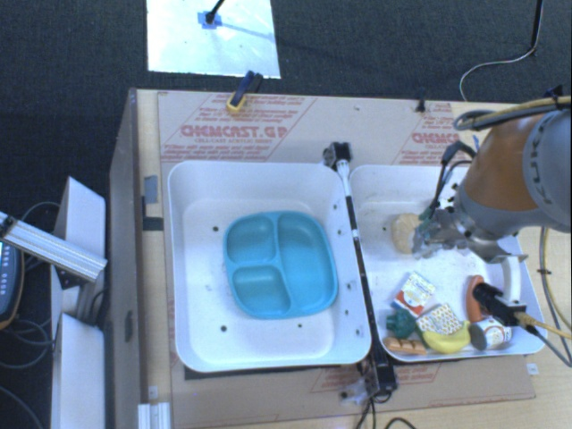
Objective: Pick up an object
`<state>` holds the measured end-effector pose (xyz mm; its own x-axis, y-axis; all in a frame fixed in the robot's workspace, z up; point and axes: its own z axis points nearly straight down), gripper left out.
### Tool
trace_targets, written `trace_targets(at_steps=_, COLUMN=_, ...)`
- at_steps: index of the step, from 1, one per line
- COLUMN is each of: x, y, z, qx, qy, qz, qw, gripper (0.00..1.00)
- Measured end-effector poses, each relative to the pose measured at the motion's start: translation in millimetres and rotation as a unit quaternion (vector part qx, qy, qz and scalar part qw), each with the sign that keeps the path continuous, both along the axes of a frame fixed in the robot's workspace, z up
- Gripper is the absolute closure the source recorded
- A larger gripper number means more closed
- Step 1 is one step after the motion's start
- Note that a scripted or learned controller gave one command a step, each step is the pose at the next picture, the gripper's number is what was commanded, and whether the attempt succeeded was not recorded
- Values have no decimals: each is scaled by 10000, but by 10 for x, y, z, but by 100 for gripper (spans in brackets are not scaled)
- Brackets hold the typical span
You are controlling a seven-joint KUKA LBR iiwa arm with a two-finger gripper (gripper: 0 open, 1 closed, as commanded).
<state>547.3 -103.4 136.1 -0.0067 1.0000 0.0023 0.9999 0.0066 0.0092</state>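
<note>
Left bin (192, 239): blue divided plate (279, 264), flat, untouched. Right bin (380, 186): tan round lump (404, 232) near the far end, gripper (432, 239) low just beside it; I cannot tell how its pincer stands or whether it has anything. Near corner: red-and-white carton (415, 293), banana (445, 338), orange carrot (475, 298). I judge this the approach; next I need a centred close on the lump

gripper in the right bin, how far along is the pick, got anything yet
Done: the arm has reached into the right bin, with the gripper low beside the tan round object. In hand: nothing visibly held; whether the fingers are closed cannot be told. Left: grasp and lift. The toy food pile sits at the near edge, and the blue tray lies in the left bin.
</note>
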Motion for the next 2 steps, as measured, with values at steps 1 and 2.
trace_targets(at_steps=1, x=8, y=6, z=104, qx=5, qy=-11, qz=10, qw=10000, gripper=100)
trace_targets(at_steps=2, x=17, y=13, z=208, qx=11, qy=-23, qz=24, qw=10000, gripper=100)
